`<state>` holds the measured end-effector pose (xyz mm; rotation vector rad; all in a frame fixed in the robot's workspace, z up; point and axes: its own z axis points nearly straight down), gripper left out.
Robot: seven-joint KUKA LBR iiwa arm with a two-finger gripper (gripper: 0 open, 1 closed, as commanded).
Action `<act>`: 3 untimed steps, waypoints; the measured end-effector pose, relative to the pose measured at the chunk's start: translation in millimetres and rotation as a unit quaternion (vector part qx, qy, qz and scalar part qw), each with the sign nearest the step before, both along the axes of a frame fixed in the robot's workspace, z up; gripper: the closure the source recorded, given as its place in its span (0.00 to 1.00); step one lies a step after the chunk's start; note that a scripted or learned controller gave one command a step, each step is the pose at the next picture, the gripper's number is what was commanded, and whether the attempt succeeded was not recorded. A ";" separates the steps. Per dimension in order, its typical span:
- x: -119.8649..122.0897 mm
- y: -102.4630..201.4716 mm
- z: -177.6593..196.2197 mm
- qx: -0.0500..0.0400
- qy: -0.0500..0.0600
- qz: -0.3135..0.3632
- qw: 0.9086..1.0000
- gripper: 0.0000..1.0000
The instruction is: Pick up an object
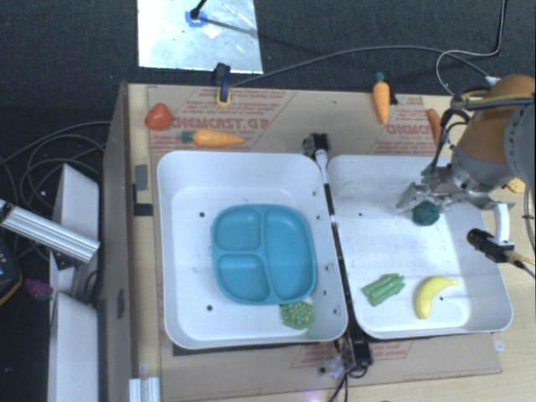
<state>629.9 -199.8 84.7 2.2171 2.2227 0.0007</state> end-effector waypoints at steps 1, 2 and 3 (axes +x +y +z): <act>1.2 -0.2 11.5 0.000 -0.002 0.001 1.000 1.00; -22.0 46.1 78.6 0.001 -0.001 0.001 1.000 1.00; 3.8 122.2 111.8 0.001 -0.001 0.001 1.000 1.00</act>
